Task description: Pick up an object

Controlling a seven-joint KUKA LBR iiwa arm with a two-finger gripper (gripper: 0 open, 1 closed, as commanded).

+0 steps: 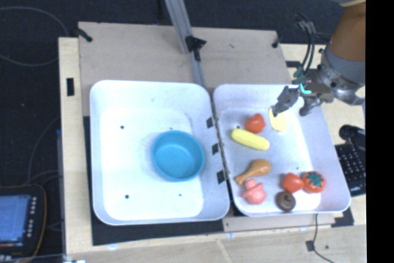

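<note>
Grey tool [294, 103] hangs spread wide over the right bin [320, 132], one finger [283, 101] just above the pale yellow piece [279, 121], gripping nothing.

Pale yellow piece [279, 121], right bin's [320, 132] far end.

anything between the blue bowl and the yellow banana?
In the camera view, bare white floor of the left bin, then the two bins' adjoining rims; no object lies between the blue bowl and the banana.
</note>
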